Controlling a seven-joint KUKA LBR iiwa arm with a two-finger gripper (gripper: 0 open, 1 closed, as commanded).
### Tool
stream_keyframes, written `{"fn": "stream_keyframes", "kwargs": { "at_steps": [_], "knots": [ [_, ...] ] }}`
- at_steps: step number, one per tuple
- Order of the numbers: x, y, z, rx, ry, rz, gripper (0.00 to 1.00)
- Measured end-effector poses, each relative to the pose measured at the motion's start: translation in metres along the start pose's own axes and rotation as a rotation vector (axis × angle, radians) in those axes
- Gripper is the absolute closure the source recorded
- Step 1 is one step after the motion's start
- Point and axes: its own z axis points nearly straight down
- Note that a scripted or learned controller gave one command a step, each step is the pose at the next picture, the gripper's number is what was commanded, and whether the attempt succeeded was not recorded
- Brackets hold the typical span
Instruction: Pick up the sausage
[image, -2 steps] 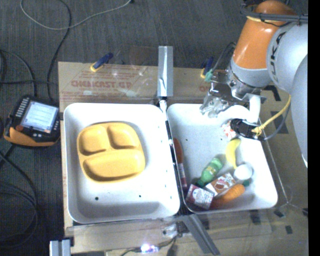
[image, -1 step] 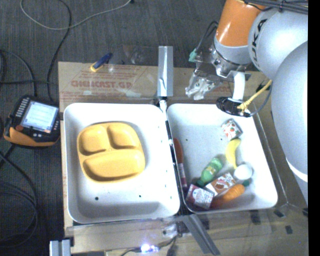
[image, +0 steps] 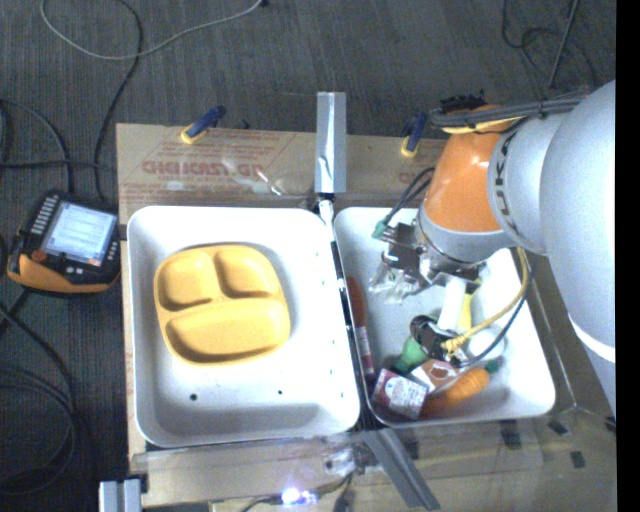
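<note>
The sausage (image: 358, 325) is a thin dark red-brown stick lying along the left wall of the right bin (image: 520, 400), pointing from far to near. My gripper (image: 397, 283) hangs over the far left part of that bin, just right of the sausage's far end and apart from it. Its pale fingers (image: 383, 281) stand open with nothing between them. The grey arm with its orange band (image: 460, 190) reaches in from the right and covers the bin's far right part.
A green bottle-like thing (image: 411, 353), an orange carrot (image: 462, 388), a dark red packet (image: 400, 394) and a small red-brown item (image: 437, 373) crowd the right bin's near side. The left bin (image: 150, 400) holds a yellow divided plate (image: 222, 300).
</note>
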Motion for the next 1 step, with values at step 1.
{"fn": "stream_keyframes", "kwargs": {
  "at_steps": [1],
  "knots": [
    [-0.0909,0.0563,-0.0781,-0.005,-0.002,0.19,1.0]
  ]
}}
